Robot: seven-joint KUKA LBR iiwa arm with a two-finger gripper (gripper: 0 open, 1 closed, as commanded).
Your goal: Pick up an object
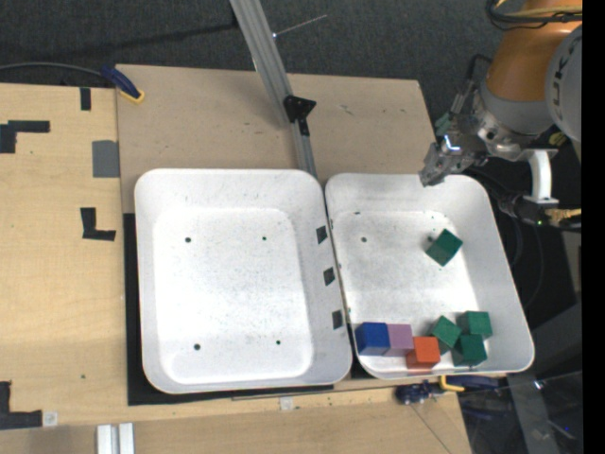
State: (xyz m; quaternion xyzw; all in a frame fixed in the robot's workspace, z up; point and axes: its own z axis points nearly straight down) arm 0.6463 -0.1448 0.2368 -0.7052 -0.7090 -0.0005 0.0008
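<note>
From my console the gripper hangs over the far rim of the right bin, and I cannot tell what state it is in or whether it carries anything. Nearest below it lies a lone green block; farther toward the near wall sit blue, purple, orange and three green blocks.

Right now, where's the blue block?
The blue block sits in the right bin, at its near left corner, touching the purple block on its right.
</note>
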